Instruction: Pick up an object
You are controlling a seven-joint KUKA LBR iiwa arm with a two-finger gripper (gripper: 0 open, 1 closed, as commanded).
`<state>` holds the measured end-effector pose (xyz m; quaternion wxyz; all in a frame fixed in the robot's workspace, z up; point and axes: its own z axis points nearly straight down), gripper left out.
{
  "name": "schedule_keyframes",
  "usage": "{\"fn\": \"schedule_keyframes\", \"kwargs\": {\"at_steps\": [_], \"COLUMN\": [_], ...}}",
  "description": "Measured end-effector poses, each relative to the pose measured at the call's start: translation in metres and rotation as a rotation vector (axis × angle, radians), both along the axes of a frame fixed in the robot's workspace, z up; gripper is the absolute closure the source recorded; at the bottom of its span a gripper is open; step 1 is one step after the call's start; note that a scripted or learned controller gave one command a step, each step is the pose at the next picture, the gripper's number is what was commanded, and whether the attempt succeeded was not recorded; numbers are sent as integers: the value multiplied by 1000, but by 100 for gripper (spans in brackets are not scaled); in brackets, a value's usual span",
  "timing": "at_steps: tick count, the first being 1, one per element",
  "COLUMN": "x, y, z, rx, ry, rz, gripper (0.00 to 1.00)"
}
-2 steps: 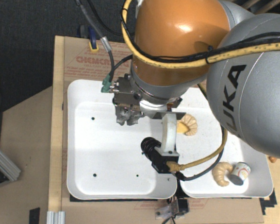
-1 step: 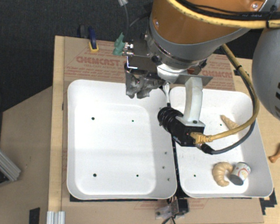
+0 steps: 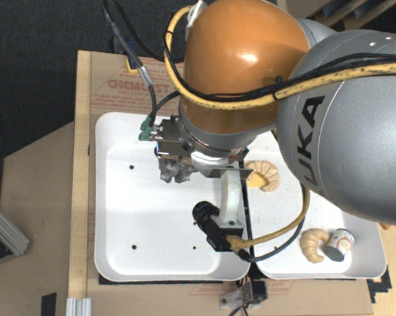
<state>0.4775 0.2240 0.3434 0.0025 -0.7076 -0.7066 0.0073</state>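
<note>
While the gripper (image 3: 174, 172) hangs low over the upper part of the left bin (image 3: 127, 216), just left of the frame's centre, nothing that could be picked lies beneath it. The white floor around it is bare apart from a few small dark dots. Whether the tool is open or closed I cannot tell, since the orange wrist dome (image 3: 241, 54) and the grey arm (image 3: 353, 119) cover it from above. Nothing shows in its grasp.

The things worth taking are all in the right bin (image 3: 282, 263). A pale croissant-shaped piece (image 3: 265, 175) lies near that bin's upper left, just right of the frame's centre and close to where the two bins meet. A second croissant-shaped piece (image 3: 312, 244) sits toward the lower right. Touching it or just beside it on the right is a small round thing (image 3: 339, 243), white and grey with an orange patch; I cannot make out what it is.

I judge the step in hand to be the approach, with no grasp made. The next move calls for choosing a target — most readily the nearer croissant-shaped piece. The tool would then go rightward over the divide, line up across the piece's narrow width, and descend onto it. The pair at the lower right looks harder — they sit so close that a grip could catch both or push one away.
</note>
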Motion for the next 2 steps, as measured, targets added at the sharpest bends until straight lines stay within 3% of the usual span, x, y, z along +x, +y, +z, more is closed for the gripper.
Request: {"fn": "schedule_keyframes", "kwargs": {"at_steps": [1,2], "x": [2,11], "y": [1,0], "z": [93,199], "rx": [11,13], "ry": [-23,-28], "rz": [3,3], "gripper": [100,100]}}
